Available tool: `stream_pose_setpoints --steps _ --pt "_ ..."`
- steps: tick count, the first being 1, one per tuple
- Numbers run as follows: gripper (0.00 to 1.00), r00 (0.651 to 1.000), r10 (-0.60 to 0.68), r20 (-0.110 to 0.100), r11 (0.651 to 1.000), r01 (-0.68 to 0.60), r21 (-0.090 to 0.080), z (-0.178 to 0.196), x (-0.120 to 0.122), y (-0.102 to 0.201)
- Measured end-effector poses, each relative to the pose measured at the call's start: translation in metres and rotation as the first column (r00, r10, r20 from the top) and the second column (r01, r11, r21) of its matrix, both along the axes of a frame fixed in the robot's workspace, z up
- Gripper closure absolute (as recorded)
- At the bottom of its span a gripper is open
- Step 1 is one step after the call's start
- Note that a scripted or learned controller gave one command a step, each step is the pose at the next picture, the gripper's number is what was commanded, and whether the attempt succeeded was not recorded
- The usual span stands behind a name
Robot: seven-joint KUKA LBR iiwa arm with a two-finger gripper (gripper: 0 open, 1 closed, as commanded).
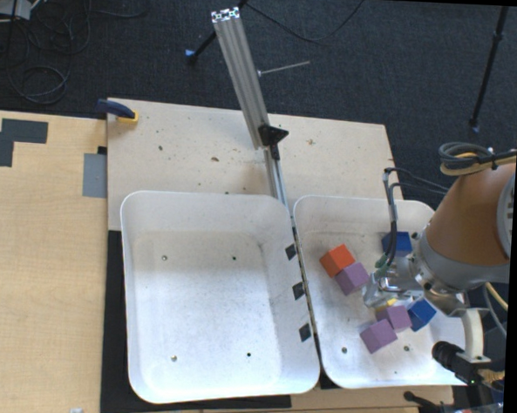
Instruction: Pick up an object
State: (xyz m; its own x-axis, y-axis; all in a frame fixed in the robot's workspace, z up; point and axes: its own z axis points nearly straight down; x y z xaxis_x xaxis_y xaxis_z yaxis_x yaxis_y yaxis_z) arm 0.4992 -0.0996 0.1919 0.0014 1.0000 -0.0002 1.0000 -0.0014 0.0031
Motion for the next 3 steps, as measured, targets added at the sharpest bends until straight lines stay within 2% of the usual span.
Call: stream_pose_setpoints --steps 2,3 --pt "1.00 1.000 0.002 -0.001 1.000 -0.002 0.000 0.088 -0.003 -0.002" --pt "1.00 1.000 0.005 -0.004 1.000 -0.005 0.001 0.084 0.032 0.042"
